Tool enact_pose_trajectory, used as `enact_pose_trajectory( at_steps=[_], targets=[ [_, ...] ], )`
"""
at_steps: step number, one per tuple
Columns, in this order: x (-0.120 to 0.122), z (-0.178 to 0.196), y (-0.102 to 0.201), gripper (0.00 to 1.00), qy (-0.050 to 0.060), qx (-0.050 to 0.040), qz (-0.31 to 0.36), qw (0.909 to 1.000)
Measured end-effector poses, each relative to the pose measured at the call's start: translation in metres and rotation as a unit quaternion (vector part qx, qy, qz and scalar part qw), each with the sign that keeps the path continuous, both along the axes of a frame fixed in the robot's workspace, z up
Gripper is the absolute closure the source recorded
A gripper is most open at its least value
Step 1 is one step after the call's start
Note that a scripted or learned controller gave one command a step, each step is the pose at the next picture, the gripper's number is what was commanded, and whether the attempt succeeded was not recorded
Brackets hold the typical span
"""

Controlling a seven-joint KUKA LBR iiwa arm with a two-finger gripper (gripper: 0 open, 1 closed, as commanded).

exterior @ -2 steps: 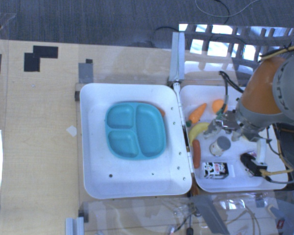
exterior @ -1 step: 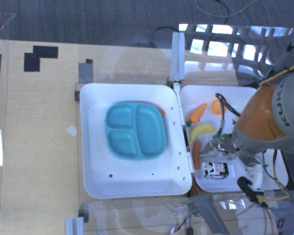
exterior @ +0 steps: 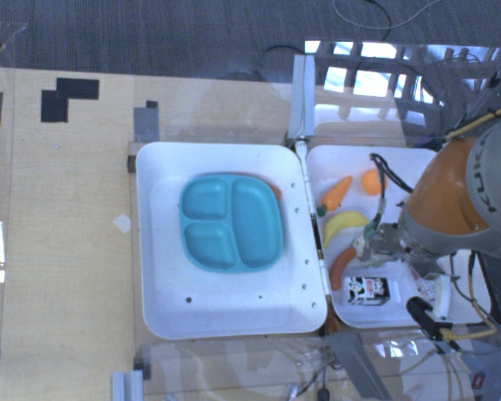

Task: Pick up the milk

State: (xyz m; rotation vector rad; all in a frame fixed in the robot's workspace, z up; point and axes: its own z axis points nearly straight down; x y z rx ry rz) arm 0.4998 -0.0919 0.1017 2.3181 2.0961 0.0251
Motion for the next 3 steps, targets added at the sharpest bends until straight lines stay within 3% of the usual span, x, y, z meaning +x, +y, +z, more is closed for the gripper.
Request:
enact_pose_trajectory(
  at_steps=[1, 2, 3],
  targets=[
    [0.0, 0.0, 0.0, 0.0, 0.0, 0.0001, 0.0, 1.0],
    [-0.007, -0.012, -0.006, 0.0, 0.003, 0.0005, 0.004, 1.0],
    [-0.004, 0.0, -0.006, 1.0, -0.001, 0.0005, 0.005, 1.0]
  ],
)
